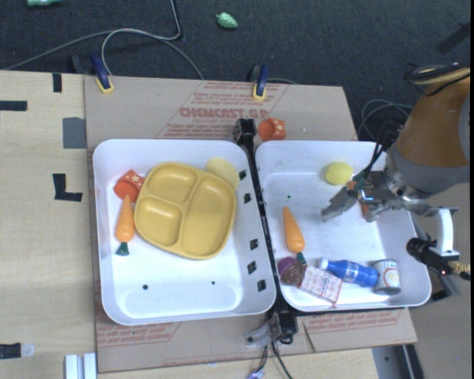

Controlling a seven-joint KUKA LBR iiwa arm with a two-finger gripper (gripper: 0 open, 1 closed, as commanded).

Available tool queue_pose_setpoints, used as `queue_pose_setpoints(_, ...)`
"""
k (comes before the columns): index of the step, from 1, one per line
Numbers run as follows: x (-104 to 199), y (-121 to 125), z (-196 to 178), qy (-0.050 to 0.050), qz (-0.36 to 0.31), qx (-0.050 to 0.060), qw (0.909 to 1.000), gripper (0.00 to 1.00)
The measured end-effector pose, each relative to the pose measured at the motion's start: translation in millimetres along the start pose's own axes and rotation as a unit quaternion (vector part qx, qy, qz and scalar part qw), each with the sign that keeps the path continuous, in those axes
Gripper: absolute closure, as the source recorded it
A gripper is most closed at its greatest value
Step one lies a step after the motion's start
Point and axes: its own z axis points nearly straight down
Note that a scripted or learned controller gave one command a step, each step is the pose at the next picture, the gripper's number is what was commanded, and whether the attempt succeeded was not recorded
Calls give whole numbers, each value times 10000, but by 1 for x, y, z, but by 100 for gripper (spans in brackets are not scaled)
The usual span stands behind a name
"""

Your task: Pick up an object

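Note:
My gripper hangs over the middle of the right bin, open, with nothing between its fingers. One dark finger points left and down. A yellow lemon lies just above and left of the gripper, apart from it. An orange carrot lies to the gripper's left, near the bin's left wall. Along the front of this bin lie a blue bottle, a small can, a purple piece and a pink-white packet.
The left bin holds a yellow divided plate, a second carrot, a red piece and a pale yellow object. A red-orange item sits behind the bins at the divider. Cables run at the right.

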Motion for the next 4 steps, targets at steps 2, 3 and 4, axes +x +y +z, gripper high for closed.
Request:
queue_pose_setpoints(2,38,16,122,-17,1,-47,10000,0)
queue_pose_setpoints(3,36,5,122,-13,-3,-49,10000,0)
queue_pose_setpoints(4,37,60,123,-10,-3,-33,10000,0)
